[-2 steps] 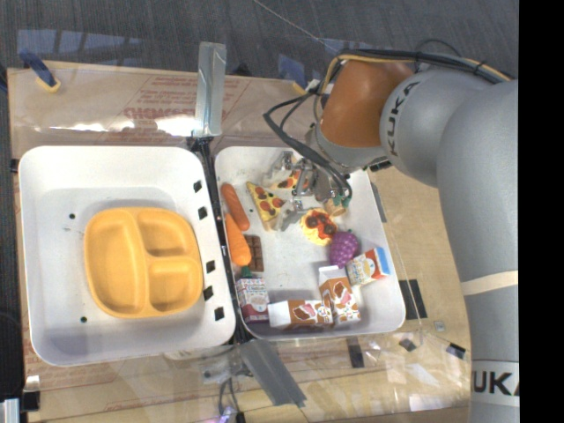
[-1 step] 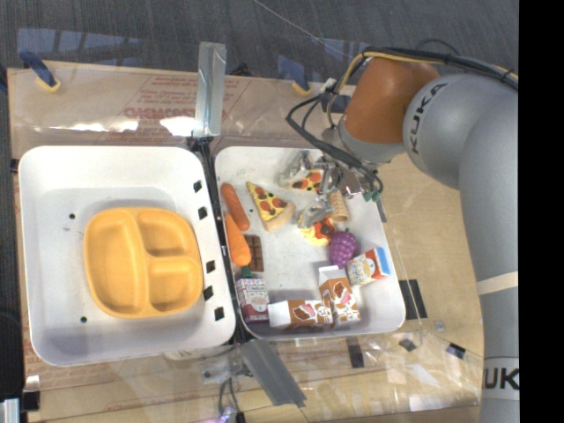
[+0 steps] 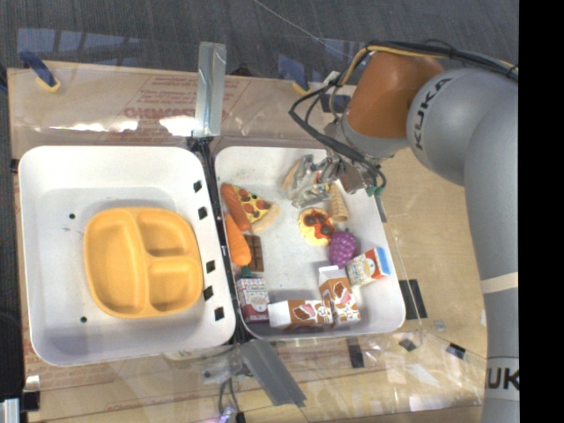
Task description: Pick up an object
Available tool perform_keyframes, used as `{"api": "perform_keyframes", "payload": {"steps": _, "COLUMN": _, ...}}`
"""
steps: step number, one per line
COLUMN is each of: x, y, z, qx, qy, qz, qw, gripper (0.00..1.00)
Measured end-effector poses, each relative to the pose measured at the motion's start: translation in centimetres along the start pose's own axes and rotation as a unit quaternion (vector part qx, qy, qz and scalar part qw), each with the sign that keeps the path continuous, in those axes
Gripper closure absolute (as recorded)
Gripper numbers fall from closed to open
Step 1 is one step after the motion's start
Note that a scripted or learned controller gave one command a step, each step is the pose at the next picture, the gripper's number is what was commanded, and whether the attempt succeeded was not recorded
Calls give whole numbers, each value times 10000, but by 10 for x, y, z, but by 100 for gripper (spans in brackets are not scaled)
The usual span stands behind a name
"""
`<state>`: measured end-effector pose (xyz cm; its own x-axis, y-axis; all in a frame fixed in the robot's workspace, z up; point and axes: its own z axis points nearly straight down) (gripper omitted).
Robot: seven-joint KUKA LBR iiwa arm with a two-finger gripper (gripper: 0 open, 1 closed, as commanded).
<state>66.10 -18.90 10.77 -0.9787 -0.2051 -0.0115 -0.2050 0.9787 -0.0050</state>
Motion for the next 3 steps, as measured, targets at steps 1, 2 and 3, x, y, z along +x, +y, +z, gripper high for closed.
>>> {"api": "perform_keyframes", "payload": {"steps": 1, "x": -12, "y": 64, "z": -62, "qx": -12, "qy": 25, "qz": 1232, "qw": 9924, "gripper": 100}}
{"api": "perform_keyframes", "payload": {"steps": 2, "x": 13, "y": 7, "z": -39, "qx": -19, "qy": 53, "qz": 176, "qw": 9998, "gripper": 100}}
{"api": "perform_keyframes", "payload": {"steps": 3, "x": 3, "y": 40, "z": -70, "qx": -8, "qy": 36, "qz": 1954, "qw": 9807, "gripper": 100}}
